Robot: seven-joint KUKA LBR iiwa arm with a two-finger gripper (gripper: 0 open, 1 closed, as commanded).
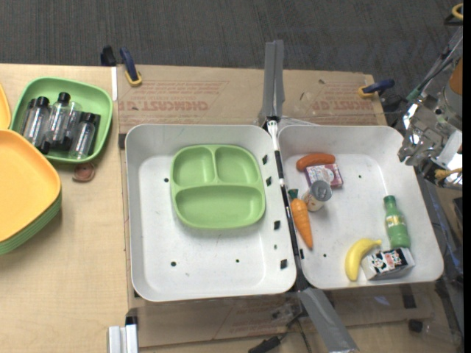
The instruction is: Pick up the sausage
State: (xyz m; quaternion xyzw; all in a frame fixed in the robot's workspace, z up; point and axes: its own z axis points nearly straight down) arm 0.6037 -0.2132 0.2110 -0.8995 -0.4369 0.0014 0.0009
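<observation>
In the right bin (412,169), the sausage (315,160) lies near the back-left corner, touching a pink packet (324,175); a carrot (301,223), banana (359,257) and green bottle (397,224) lie nearby; the claw (427,142) hangs at the bin's right rim, grip state indiscernible.

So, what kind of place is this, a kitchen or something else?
Probably a robot test bench in a lab, not a kitchen. Two white bins sit on cardboard held by clamps, the food looks like toys, such as the sausage and carrot, and a robot arm stands at the right.
</observation>
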